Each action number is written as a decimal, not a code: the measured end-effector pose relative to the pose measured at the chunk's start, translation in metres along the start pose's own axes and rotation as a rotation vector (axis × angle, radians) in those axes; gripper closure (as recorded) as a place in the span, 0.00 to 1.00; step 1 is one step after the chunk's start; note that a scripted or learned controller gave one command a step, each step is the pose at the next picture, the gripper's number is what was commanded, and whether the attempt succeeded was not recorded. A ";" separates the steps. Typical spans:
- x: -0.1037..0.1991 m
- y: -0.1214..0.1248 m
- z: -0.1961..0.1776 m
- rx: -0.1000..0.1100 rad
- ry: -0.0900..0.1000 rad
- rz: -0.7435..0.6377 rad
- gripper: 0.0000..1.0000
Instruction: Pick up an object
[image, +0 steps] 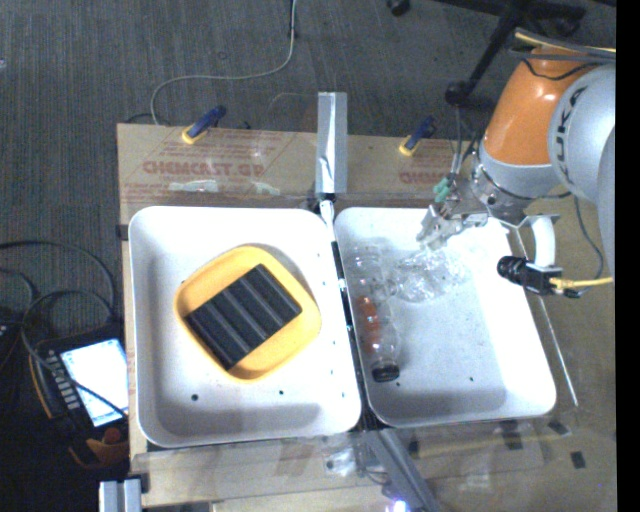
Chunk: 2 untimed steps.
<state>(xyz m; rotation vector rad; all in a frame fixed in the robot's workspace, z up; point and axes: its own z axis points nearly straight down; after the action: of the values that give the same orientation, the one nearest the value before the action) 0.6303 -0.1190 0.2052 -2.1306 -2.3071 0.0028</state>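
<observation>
From above, the gripper (440, 222) hangs over the far part of the right bin (500, 385), its fingers closed on a crumpled clear plastic piece (425, 275), while a clear bottle (375, 335) lies along the left wall.

- Arm (580, 120): rounded light-grey casing, part of dark lettering visible on its side.
- Band (528, 100): glossy orange, dome-shaped, above the wrist.
- Gripper (443, 222): small pale metallic assembly below a grey flange.
- Cable (585, 284): yellow, from a black fitting.
</observation>
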 end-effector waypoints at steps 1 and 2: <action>-0.026 -0.008 0.097 0.001 0.000 -0.046 0.00; -0.031 0.003 0.108 -0.010 0.002 0.032 0.00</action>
<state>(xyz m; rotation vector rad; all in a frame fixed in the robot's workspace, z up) 0.6352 -0.1502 0.0969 -2.1705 -2.2764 -0.0110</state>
